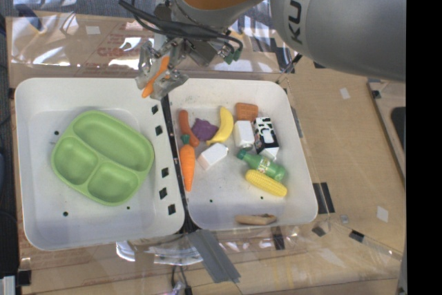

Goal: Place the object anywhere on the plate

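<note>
So the gripper is up over the back rims where the two bins meet, fingers pinching a small orange carrot that hangs tilted between them. The green plate sits in the left bin. The right bin has another carrot, a banana, corn and a green bottle.

Fixed overhead camera, slanted down — both bins framed

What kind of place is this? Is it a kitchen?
Probably not a kitchen: it looks like a robot test bench. A big KUKA arm hangs over two white bins, one with a green plate, one with toy food like a banana.
</note>
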Controlling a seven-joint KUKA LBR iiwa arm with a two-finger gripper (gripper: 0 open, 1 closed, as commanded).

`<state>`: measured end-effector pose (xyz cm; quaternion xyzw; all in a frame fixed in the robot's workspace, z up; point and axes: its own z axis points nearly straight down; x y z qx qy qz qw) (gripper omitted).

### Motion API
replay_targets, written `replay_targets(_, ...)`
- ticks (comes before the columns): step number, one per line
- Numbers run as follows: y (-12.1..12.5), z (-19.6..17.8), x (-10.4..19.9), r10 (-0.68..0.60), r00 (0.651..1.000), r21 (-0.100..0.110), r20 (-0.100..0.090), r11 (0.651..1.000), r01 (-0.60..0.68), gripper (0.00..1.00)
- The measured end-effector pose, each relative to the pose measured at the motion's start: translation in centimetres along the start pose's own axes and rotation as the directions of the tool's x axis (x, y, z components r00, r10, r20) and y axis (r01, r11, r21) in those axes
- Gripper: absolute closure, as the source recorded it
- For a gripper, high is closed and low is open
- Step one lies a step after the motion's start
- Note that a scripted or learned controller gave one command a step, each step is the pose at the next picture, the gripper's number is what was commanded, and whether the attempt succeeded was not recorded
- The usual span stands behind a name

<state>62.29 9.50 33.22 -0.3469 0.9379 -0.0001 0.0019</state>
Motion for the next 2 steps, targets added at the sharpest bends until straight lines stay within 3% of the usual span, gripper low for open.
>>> replay_targets(1,8.49,13.61,0.43,0.008,1.0,-0.006,-0.009,1.0,-0.008,1.0)
replay_targets(2,8.33,13.28,0.33,0.01,1.0,-0.002,-0.004,1.0,-0.01,0.0)
